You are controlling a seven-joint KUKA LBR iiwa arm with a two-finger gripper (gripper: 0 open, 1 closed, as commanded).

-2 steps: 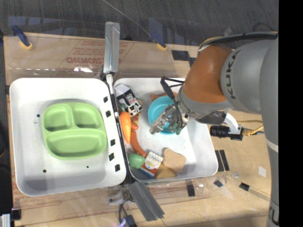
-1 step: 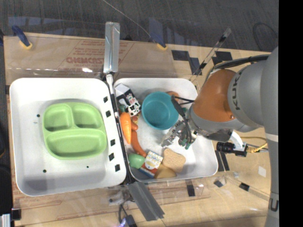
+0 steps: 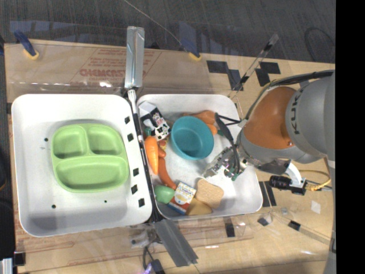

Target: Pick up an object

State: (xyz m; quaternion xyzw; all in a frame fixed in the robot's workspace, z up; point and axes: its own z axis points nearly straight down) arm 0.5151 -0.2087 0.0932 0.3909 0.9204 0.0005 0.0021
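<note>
A teal bowl [image 3: 192, 137] sits in the right bin [image 3: 251, 196]. Just right of it and lower, the gripper [image 3: 223, 167] hovers above a toast slice [image 3: 210, 192] — finger state unreadable. The arm [image 3: 299, 121] shows partial lettering, "KU".

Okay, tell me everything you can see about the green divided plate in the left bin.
The light green, plastic-looking divided plate is a rounded rectangle with three compartments: two smaller ones along the far side, one wide one along the near side. All three look empty. It lies flat and upright on the floor of the left shallow white bin, roughly centred, clear of the walls, with nothing touching it.
</note>
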